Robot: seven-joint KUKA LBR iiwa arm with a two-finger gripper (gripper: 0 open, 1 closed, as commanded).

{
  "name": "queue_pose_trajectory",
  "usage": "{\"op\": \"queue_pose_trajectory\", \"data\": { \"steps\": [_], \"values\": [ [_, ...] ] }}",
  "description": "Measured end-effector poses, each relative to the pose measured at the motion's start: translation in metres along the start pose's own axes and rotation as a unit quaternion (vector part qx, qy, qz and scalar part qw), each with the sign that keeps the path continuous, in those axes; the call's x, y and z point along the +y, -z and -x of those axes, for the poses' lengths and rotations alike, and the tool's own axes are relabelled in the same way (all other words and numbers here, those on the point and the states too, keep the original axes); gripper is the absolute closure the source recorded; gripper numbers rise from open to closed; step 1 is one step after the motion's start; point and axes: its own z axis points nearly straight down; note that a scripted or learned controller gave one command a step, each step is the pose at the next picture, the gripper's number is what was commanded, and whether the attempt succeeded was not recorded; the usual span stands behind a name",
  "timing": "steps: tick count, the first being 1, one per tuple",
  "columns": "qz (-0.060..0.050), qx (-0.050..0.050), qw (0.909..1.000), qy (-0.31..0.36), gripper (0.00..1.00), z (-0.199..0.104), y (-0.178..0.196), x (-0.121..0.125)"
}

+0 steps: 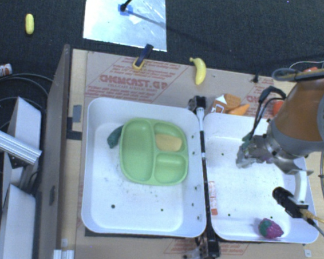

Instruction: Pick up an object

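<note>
Strawberry [271, 228]: a pink-and-green toy fruit, lying in the near corner of the right bin [240, 209], well apart from the gripper.
Gripper [248, 154]: over the right bin's middle, hanging from the grey and orange arm [307, 112]; whether it is spread or pressed together cannot be told.
Left bin [136, 209]: touching the right bin's left rim, holding a green divided tray [151, 153].
Yellow piece [168, 141]: in the tray's compartment nearest the right bin.

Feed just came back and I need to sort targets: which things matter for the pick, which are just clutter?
For the pick:
hand
strawberry toy, right bin
green tray, yellow piece, dark green item, left bin

Clutter:
banana
yellow item
orange pieces
</note>
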Motion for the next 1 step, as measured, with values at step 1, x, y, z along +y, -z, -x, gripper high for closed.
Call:
{"op": "queue_pose_trajectory", "data": {
  "steps": [1],
  "values": [
    [-0.004, -0.001, 1.0000, -0.006, 0.00, 0.0065, -0.0054, -0.0028]
  ]
}}
